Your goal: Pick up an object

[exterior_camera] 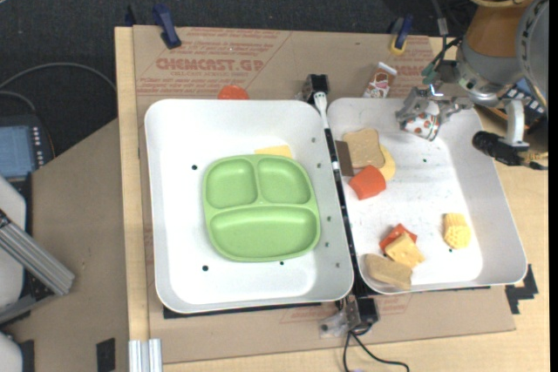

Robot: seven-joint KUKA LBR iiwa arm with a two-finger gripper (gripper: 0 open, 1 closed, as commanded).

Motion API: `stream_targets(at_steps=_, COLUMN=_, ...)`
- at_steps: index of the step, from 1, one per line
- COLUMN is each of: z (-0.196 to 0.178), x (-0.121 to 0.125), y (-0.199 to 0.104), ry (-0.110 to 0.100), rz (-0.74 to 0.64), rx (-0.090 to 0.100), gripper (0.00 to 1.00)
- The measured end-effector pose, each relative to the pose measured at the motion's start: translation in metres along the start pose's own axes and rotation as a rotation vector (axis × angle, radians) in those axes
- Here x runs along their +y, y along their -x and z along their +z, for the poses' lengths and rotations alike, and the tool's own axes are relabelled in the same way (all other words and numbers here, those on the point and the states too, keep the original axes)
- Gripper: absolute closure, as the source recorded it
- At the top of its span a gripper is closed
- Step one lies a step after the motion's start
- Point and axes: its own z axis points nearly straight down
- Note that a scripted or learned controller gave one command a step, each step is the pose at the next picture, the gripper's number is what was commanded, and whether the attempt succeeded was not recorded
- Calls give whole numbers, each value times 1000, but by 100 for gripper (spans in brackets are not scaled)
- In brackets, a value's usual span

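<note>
Gripper [425,111] hangs over right bin's [488,213] far corner, fingers closed on small white red-spotted object [423,125]; green divided plate [260,207] sits in left bin [170,187].

green divided plate [260,207], left bin [166,187], blue clamps [166,24]

Green divided plate [260,207] in left bin [166,187]; food pieces scattered in right bin [488,205]

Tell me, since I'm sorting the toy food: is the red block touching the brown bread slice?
Touching. The camera view shows the red block butting against the lower edge of the brown bread slice, with no white bin floor between them.
</note>
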Motion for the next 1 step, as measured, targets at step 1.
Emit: stream_targets(at_steps=1, z=-75, x=-57, y=-77, ry=-10, rz=1, rx=5, gripper=100)
